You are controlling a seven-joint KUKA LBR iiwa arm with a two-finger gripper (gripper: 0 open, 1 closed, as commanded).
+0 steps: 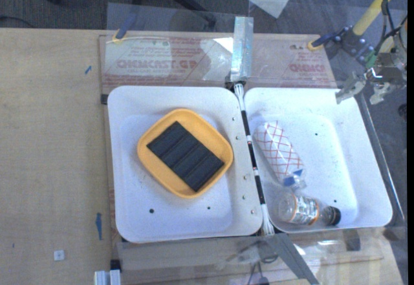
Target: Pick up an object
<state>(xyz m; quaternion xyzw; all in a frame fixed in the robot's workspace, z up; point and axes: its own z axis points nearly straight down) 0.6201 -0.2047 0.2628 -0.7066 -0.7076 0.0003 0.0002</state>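
1. I see the bench carrying two shallow white bins side by side: the left bin and the right bin, their inner rims touching along the centre.
2. The biggest candidate lies in the left bin: a yellow tray with a dark ribbed insert, flat and turned at an angle, roughly mid-bin.
3. In the right bin, a white pouch with a red lattice print lies near the inner wall, running diagonally toward the near side.
4. Just below it, in the near part of the same bin, a small bottle lies on its side, dark cap toward the right; it looks to touch the pouch's lower end, though I cannot be sure.
5. The gripper sits at the far right corner of the right bin, over the rim and well apart from all three objects. It is too small and cluttered from here for me to tell how its fingers stand.
6. My read: nothing is picked yet; this is the approach stage. The next move calls for choosing a target, most readily the pouch or bottle nearby, then travelling over it and descending squarely.
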